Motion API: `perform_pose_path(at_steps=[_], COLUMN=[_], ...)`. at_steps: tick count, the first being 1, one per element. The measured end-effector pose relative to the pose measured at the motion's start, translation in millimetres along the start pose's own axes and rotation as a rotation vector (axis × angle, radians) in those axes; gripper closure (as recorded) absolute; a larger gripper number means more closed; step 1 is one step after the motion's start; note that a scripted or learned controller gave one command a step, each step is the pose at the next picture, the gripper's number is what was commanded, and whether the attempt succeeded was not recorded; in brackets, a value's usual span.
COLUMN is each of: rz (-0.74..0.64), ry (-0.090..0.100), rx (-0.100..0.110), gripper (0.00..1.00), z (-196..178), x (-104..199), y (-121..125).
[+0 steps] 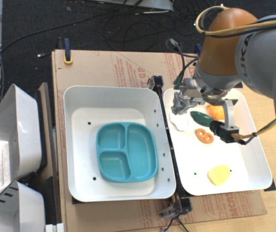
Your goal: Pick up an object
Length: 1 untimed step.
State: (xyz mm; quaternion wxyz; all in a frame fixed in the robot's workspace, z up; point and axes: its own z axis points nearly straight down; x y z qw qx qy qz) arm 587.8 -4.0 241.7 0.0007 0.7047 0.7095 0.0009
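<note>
2 white bins sit side by side on the bench as the gripper (194, 102) hangs low over the far-left part of the right bin (256, 153), nothing visibly lifted; whether it is clenched or released cannot be told. Clustered beside it lie a green piece (200, 117), an orange fruit (216, 112) and an orange ring (205, 136). A yellow slice (219, 175) rests near. A teal tray (126, 152) occupies the left bin (75, 100).
</note>
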Motion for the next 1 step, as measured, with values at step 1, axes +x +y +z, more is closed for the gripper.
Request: perform_pose_path(at_steps=[1], rz=[-0.001], ry=[0.001], rx=[-0.001], gripper=[1.0], z=[-7.3], x=[52.7], y=[13.9])
